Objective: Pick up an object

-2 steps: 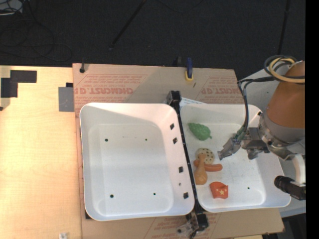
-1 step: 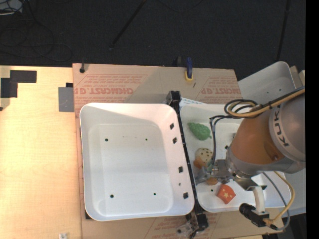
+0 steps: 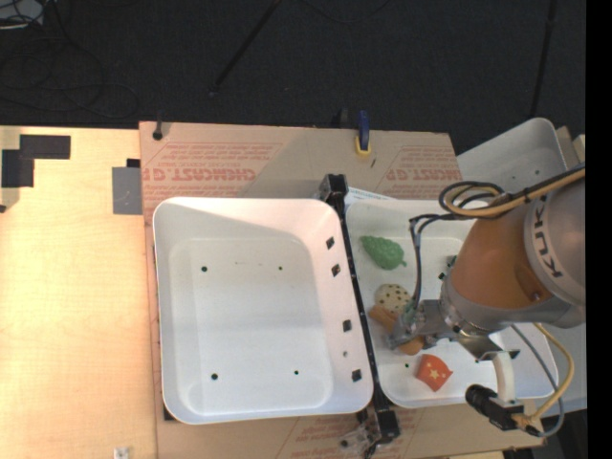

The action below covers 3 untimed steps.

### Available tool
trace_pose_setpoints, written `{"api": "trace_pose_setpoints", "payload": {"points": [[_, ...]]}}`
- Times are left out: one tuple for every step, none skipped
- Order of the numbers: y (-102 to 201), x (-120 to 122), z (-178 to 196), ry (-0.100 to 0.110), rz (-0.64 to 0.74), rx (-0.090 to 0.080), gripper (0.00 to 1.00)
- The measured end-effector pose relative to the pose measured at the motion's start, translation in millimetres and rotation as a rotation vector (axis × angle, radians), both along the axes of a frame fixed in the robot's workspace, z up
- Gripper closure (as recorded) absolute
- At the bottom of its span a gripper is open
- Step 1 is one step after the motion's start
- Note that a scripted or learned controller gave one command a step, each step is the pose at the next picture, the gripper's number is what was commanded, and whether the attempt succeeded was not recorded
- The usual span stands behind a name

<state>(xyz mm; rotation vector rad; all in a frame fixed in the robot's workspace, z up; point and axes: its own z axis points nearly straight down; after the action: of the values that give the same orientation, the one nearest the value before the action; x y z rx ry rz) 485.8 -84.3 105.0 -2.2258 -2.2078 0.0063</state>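
Camera view: gripper (image 3: 409, 328) is lowered into right bin (image 3: 449, 247) beside a tan ball (image 3: 389, 297); its state cannot be told; green toy (image 3: 382, 251), red block (image 3: 433, 372) lie nearby

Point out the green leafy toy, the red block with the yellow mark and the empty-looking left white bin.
Green leafy toy (image 3: 383, 251), camera view, its middle.
Red block with the yellow mark (image 3: 433, 373), camera view, top face.
Left white bin (image 3: 164, 306), camera view, left wall.

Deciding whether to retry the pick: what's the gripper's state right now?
Gripper: down in the right bin among the beige speckled object and small orange pieces; open or closed cannot be told, and no hold is visible.
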Motion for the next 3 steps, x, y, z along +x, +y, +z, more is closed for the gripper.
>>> {"api": "trace_pose_setpoints", "payload": {"points": [[1, -11, 29, -0.006, 0.004, -0.001, 1.0], [81, -10, 85, -0.009, 0.017, 0.002, 1.0], [149, -11, 98, -0.004, 0.016, 0.0, 1.0]]}}
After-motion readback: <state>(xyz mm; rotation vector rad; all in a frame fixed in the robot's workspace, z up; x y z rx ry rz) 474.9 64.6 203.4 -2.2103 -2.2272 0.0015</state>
